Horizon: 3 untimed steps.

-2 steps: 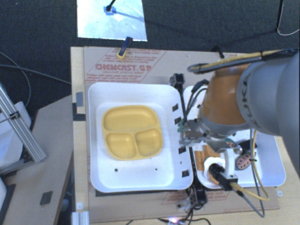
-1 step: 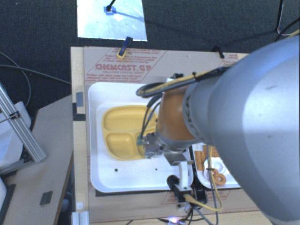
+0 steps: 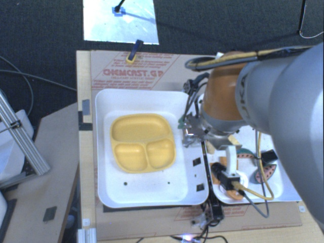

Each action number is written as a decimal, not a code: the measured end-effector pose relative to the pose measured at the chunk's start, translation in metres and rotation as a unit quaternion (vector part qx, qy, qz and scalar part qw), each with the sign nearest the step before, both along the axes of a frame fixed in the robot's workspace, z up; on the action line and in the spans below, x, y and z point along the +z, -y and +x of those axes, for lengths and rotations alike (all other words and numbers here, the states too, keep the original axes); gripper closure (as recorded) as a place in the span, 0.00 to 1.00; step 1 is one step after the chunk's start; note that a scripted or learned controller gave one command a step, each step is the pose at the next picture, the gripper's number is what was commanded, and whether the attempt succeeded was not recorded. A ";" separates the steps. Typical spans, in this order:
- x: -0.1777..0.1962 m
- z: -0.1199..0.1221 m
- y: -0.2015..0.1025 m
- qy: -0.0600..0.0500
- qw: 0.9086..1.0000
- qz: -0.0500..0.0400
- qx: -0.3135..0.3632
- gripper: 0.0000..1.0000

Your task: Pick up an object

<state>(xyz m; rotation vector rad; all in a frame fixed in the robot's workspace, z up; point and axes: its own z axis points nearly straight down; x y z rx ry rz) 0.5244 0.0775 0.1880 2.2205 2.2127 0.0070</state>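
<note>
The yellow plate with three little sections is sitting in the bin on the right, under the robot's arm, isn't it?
Not quite. The camera view shows the yellow plate with its three sections lying in the left bin, away from the arm. The robot's arm reaches over the right bin, where a jumble of smaller items lies.

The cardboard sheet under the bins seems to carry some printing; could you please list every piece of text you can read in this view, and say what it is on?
"CHEMCAST GP": large red letters on the cardboard sheet, above the left white bin.
Smaller red lines above and below it: too blurred to read.
Red print on the cardboard's front edge: too blurred to read.
No other readable text.
</note>
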 end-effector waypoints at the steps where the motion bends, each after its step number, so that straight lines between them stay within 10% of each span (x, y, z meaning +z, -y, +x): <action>1: 0.136 -0.025 0.050 0.004 1.000 0.001 0.001 1.00; 2: 0.132 -0.038 0.067 -0.003 1.000 0.001 0.002 1.00; 3: -0.012 -0.033 0.023 -0.010 1.000 0.001 0.004 1.00</action>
